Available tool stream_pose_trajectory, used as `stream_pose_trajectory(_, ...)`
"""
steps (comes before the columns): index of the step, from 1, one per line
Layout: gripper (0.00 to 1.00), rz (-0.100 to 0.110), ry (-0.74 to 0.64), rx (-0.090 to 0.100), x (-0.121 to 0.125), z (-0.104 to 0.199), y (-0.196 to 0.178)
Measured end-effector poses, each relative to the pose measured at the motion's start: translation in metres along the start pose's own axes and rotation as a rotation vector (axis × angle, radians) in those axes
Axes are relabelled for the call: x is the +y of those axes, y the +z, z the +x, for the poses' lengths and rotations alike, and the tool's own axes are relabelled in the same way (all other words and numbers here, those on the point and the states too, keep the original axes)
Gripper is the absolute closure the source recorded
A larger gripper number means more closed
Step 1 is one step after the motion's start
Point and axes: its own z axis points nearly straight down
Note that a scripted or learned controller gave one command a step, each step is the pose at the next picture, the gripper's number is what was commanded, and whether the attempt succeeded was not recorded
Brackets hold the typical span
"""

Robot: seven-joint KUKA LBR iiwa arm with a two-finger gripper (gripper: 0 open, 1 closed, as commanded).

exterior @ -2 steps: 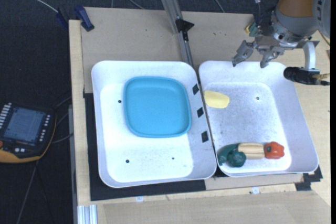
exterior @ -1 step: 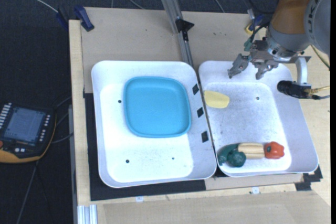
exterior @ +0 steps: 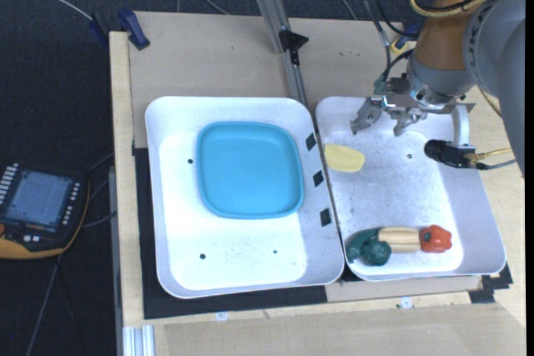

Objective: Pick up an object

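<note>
No text, label or number can be read on anything here.

Clutter around your bench
You'll see the teach pendant (exterior: 37,208) on the floor far left of the claw (exterior: 382,122), the aluminium post (exterior: 271,4) just up-left of it, and a blue clamp (exterior: 133,27) further left.

Fixed above, looking down at a slant on the pale wooden surface (exterior: 225,37); two shallow white plastic bins (exterior: 171,204) mid-frame, grey arm with orange band (exterior: 467,21) entering upper right.
</note>
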Motion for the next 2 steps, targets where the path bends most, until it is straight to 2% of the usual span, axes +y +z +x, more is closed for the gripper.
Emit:
stream_pose_trajectory(1, 0.00, 0.000, 0.000, 0.000, -0.001, 0.000, 0.044)
stream_pose_trajectory(2, 1.00, -0.005, 0.000, -0.001, 0.001, 0.000, 0.030)
